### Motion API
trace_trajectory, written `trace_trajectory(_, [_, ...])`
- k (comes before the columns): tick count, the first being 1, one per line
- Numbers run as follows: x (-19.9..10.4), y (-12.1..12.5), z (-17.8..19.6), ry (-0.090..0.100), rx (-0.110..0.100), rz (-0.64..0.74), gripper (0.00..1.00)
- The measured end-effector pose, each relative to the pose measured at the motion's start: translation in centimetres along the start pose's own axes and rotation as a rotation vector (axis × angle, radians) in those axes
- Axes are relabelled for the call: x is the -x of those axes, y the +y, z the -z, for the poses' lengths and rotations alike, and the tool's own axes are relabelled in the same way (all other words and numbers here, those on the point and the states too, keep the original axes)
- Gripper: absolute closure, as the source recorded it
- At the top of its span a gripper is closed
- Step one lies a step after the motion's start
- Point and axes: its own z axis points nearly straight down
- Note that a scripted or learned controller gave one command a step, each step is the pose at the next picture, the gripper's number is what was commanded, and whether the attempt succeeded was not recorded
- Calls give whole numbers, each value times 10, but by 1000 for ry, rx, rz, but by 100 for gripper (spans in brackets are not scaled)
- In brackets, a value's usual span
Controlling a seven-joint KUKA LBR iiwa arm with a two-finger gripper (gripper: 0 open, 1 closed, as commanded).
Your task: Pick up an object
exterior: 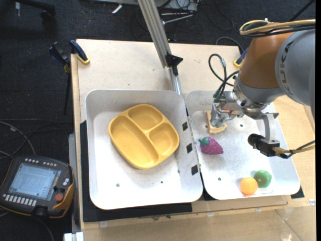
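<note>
Bench (125, 64) with two shallow white bins side by side, seen from above. Largest is the grey arm (281, 69) with its orange band, reaching in from the right over the right bin (281, 185). The left bin (100, 185) holds a yellow divided tray (144, 134), well apart from the work. The gripper (218, 118) is lowered onto a tan toast-shaped piece (215, 127) near the right bin's upper left corner; the jaws look close-set about the piece's upper edge, though whether it is truly clamped cannot be told. The piece is probably light, stiff, smooth plastic, thin enough to slip or tip; its narrow edges seem the best purchase. Just below it lies a purple grape cluster (212, 146) with a green stem, near but not touching, likely bumpy and awkward to pinch. A green ball (262, 177) and an orange ball (249, 186) touch at the lower right corner, out of the way; both would roll. The bin wall beside the toast limits room on that side.
</note>
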Motion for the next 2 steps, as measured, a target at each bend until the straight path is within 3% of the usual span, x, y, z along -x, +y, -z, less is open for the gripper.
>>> trace_trajectory(1, [-61, 2, 2, 1, 2, 1, 100])
trace_trajectory(2, [-116, -16, 14, 1, 2, 1, 100])
